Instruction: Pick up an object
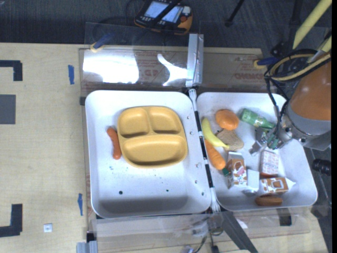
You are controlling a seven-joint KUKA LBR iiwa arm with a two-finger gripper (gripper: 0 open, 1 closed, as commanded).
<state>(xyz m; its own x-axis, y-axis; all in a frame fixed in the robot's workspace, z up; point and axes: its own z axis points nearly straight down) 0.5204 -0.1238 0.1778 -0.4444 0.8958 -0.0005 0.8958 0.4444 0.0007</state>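
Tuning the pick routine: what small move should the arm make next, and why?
Probably a short descent onto the white carton: the gripper hovers just above it in the right bin, with the green bottle close by.

A yellow three-compartment plastic tray [152,135] and orange-red sausage [115,143] lie in the white left bin [100,183]; the right white bin [305,162] holds a yellow banana [211,135], orange carrot [216,157], green bottle [256,118].

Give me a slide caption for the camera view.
Gripper hangs over right bin of toy food; left bin holds a yellow divided plate.
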